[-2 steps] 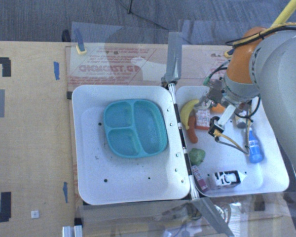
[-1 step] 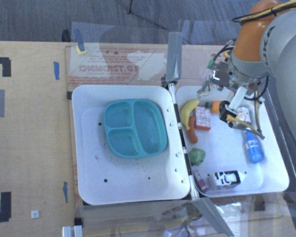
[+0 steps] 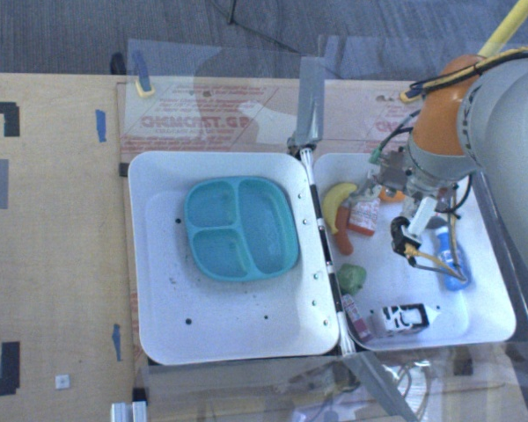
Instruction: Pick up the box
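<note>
Over right bin (image 3: 493, 319), jaws by red-white box (image 3: 363, 220), opening hidden under wrist, cannot tell

Bulky grey arm (image 3: 510, 139); orange band (image 3: 440, 126) above wrist; black cables (image 3: 436, 82) draped across; yellow hose (image 3: 512, 20).

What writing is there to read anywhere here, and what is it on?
Nothing reads clearly.
Cardboard sheet at the back: faint red print, too washed out to read.
Black-and-white box in the right bin: markings blurred.
Red-and-white packet beside the banana: label too small.
</note>
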Motion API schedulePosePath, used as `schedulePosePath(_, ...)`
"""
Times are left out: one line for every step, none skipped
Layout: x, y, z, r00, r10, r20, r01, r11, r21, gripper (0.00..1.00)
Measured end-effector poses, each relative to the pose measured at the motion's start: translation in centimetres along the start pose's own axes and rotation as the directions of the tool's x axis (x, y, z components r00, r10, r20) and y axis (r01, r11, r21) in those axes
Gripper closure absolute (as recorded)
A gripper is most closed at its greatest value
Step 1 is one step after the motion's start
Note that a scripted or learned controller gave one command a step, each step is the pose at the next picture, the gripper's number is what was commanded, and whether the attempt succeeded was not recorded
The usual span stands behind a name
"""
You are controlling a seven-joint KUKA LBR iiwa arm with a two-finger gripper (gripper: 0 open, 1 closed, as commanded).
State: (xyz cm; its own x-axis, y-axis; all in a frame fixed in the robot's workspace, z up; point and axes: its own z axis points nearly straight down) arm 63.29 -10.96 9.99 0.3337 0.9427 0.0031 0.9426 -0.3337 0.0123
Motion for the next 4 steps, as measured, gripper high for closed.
schedulePosePath(-0.4, -2.7, 0.4, 0.996, -0.088, -0.003, 0.088, 0.996, -0.011, 0.00)
schedulePosePath(-5.9, -7.4, 0.5, 0.999, 0.039, -0.005, -0.039, 0.999, -0.008, 0.00)
schedulePosePath(-6.2, -7.3, -0.6, 0.999, 0.044, -0.004, -0.044, 0.999, -0.012, 1.00)
schedulePosePath(-6.2, -7.3, -0.5, 0.999, 0.044, -0.003, -0.044, 0.999, -0.010, 0.00)
